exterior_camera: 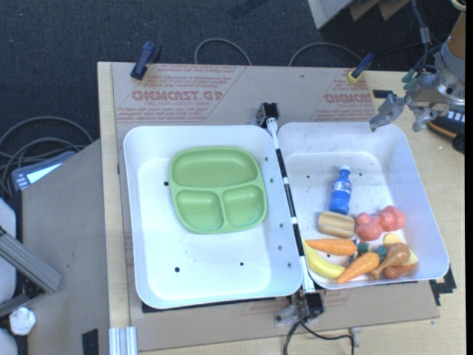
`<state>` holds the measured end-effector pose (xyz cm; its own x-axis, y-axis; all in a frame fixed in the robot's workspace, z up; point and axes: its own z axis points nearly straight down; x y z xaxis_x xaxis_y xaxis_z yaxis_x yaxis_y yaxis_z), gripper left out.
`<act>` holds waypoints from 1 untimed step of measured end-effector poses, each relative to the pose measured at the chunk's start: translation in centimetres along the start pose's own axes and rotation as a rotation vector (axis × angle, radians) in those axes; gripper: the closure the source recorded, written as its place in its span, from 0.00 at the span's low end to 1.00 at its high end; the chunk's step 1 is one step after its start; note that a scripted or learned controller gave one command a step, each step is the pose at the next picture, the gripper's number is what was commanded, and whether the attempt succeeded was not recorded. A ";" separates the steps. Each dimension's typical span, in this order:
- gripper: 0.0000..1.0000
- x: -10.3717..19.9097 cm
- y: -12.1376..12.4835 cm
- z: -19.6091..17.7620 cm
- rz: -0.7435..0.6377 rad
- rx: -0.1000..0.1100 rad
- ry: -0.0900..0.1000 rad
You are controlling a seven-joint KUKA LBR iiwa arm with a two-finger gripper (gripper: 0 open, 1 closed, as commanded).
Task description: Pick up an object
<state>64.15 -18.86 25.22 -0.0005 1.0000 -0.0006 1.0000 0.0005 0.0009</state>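
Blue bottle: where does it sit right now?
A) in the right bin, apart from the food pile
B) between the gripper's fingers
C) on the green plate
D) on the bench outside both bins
A: the blue bottle stands in the right bin, just above the food pile, while the gripper is up at the bin's far corner.

Green plate [218,189]; blue bottle [340,191]; yellow banana [324,265]; white bins [148,272].

Bright even overhead light, mild glare on white bins [148,272], soft shadows, slightly soft focus throughout
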 end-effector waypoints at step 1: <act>0.00 8.9 -4.2 13.6 0.000 0.003 0.001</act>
<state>59.98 -9.97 11.62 -0.0009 1.0000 0.0006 1.0000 0.0009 -0.0018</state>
